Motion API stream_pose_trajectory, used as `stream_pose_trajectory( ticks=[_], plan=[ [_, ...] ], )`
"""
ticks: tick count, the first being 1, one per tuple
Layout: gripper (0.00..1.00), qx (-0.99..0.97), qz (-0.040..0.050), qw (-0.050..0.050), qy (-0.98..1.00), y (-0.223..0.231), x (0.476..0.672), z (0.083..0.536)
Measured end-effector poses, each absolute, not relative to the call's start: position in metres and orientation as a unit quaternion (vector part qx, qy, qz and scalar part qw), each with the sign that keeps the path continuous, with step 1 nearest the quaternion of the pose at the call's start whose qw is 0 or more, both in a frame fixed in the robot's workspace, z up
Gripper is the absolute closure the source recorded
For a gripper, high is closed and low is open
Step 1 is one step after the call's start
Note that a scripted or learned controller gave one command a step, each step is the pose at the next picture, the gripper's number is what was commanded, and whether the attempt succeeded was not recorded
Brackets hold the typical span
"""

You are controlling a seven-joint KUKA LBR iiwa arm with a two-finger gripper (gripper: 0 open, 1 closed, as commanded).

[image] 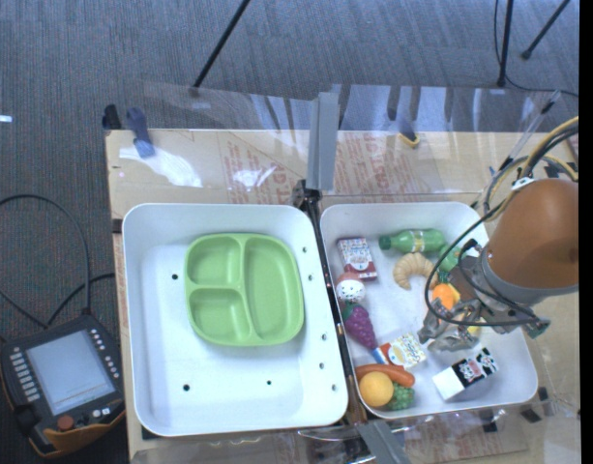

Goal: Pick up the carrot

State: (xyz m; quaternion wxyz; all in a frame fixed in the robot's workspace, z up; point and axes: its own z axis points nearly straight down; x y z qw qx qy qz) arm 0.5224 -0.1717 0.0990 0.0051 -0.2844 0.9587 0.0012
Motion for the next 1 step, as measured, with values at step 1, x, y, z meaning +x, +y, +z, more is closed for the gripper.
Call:
stream_pose_trajectory(
  ticks=[1],
  plan=[
    [1.0,-0.283,-0.0018,0.007,0.959,-0.0907,0.5142,0.2478]
  ],
)
